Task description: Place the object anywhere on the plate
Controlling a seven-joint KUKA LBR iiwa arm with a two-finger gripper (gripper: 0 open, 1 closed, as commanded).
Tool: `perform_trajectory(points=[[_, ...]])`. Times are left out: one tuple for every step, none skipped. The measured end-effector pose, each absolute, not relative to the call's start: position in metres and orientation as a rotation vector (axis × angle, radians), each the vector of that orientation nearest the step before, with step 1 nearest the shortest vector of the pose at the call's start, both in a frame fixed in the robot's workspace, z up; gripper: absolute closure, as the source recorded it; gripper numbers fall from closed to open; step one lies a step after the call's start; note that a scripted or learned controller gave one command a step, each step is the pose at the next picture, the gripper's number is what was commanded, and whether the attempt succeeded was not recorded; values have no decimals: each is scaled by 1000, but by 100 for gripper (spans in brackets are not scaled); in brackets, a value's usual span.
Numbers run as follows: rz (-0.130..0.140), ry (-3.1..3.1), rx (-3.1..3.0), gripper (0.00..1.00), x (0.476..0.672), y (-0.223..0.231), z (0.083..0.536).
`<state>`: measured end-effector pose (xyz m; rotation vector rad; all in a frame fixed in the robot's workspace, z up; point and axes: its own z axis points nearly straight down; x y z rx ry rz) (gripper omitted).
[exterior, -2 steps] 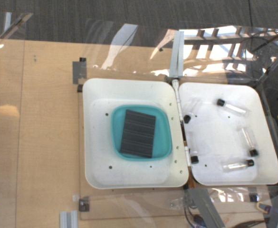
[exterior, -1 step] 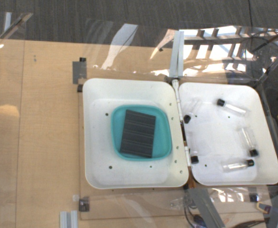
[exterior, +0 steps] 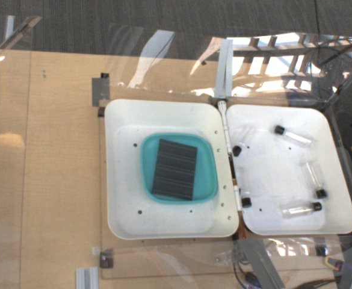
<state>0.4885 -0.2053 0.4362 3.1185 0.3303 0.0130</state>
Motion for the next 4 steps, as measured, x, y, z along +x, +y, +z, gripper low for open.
perform_trajectory(points=[[13,330,3119,0,488,-205,436],[10,334,3118,0,489,-205,436],[10,334,3118,0,489,-205,436],[11,333,3119,0,489,-205,436]])
